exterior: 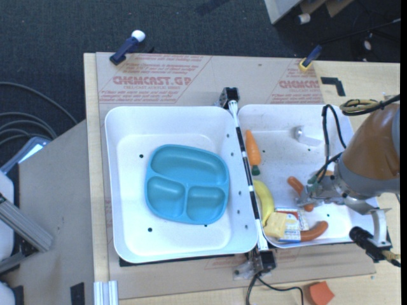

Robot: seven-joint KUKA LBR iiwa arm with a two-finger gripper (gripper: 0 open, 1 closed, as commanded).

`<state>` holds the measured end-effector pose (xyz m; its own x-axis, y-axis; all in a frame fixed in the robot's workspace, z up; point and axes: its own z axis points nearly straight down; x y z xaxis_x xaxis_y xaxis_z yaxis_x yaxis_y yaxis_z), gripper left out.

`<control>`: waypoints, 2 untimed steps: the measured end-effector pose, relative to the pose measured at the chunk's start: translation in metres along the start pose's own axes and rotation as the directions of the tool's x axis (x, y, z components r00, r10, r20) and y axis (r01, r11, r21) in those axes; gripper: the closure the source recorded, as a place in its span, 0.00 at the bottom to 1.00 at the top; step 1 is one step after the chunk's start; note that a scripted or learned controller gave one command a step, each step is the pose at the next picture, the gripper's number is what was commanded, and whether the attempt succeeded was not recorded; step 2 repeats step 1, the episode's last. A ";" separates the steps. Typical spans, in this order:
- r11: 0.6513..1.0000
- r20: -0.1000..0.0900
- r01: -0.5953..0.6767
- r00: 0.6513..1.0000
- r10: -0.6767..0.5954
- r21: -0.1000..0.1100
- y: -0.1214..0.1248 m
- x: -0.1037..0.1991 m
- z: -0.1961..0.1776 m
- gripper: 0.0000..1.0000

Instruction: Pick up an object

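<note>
The gripper hovers low over the right bin, beside a small sausage; whether the jaws are open is impossible to tell.

So two bins sit side by side on the bench. The left bin has a divided plate lying flat in the middle. The right bin has everything else: a carrot up against its left wall, a banana below that, then a small packet at the front with a sausage just right of it. The arm comes in over that bin's right side.
</note>
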<state>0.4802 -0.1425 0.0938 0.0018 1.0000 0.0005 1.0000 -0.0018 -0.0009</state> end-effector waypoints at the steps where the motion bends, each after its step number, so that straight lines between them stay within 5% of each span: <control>1: 1.000 -0.001 0.003 1.000 -0.003 0.000 0.017 0.086 -0.091 1.00; 2: 1.000 -0.001 0.003 1.000 -0.003 0.000 0.017 0.086 -0.091 1.00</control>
